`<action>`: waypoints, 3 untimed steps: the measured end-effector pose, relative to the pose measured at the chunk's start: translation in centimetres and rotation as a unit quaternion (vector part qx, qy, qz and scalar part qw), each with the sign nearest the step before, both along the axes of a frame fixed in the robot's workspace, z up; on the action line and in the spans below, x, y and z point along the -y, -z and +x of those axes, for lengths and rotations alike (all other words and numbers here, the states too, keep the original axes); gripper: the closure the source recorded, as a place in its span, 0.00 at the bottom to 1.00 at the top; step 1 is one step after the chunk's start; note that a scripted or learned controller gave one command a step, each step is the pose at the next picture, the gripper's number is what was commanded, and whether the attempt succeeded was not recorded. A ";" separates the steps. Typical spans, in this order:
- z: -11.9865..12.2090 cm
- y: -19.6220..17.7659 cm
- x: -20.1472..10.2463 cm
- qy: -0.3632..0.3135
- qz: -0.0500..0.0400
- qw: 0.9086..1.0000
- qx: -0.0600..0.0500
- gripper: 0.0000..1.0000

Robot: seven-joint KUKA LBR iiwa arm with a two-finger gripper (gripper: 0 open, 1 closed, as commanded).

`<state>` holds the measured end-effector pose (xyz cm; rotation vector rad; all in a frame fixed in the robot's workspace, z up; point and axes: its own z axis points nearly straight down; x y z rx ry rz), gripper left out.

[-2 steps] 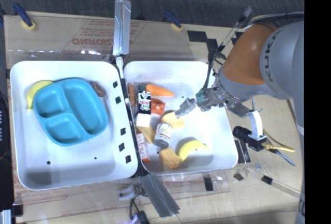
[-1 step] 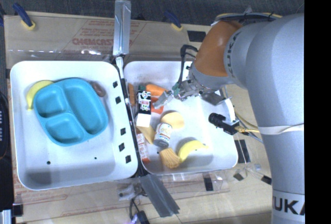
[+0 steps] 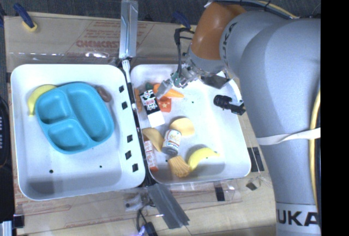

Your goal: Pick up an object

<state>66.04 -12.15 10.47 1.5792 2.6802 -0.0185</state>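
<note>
Stage: early. This looks like an approach or a grasp attempt, and nothing appears lifted.
Gripper: the gripper sits low in the upper-left part of the right bin, just right of frame centre. The arm comes in from the right edge.
Grip state: cannot tell whether it is spread or closed, because the tip is small and blurs into the clutter.
Likely target: the orange piece, just below-left of the gripper tip. Cannot tell whether they touch. The piece looks to be lying on the bin floor.
Close neighbours: a black-and-white box and a red piece lie just beside the orange piece. A white card lies below them.
Rest of right bin: a round yellow thing, a small jar, a yellow wedge, a yellow fruit and a tan brush, all in the lower half and apart from the gripper.
Left bin: the left bin holds a blue divided plate. A banana pokes out at the plate's upper-left edge.
Done: judging by position, the arm is placed over one candidate.
Left: get a confirmed hold on the piece, then raise it clear of the bin. No hold is visible, so the pick counts as not yet done.
</note>
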 end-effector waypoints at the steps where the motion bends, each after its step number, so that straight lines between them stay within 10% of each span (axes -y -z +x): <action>1: 0.0 0.7 1.2 -0.072 0.010 0.997 -0.005 0.00; 2: -0.2 -9.5 -3.7 -0.056 0.011 0.998 -0.005 0.00; 3: -1.3 -1.1 -1.8 0.083 0.014 0.996 -0.001 0.00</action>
